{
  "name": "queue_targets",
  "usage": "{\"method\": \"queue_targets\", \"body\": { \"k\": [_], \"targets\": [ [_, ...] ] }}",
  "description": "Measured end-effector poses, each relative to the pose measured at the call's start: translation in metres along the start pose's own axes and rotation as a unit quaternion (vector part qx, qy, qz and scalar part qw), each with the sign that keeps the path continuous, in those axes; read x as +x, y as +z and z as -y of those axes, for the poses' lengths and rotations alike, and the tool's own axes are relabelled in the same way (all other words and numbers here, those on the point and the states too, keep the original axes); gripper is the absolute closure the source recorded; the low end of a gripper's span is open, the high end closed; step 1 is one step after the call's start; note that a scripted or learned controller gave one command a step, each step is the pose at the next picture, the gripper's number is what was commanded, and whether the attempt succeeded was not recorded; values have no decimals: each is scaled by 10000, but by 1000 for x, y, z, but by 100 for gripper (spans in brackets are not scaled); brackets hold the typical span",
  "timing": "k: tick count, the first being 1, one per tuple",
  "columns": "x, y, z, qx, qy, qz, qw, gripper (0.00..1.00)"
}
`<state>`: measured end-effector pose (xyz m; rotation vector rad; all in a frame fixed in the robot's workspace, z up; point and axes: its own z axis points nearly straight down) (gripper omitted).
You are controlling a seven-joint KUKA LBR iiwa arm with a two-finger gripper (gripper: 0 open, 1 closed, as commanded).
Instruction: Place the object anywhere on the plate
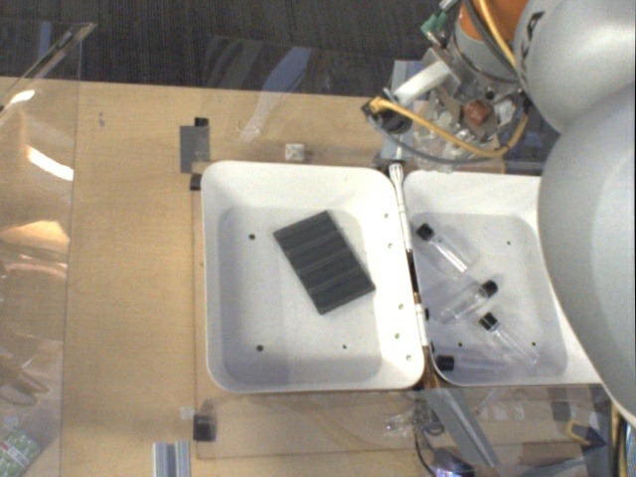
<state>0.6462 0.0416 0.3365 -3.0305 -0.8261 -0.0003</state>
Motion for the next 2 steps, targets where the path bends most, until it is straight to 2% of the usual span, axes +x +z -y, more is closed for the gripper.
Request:
{"method": "queue_targets", "body": {
  "k": [1,2],
  "targets": [
    [-16,93,33,3,-1001,1,9950,100],
    [6,19,48,-1,1081,-15,9941,100]
  ]
}}
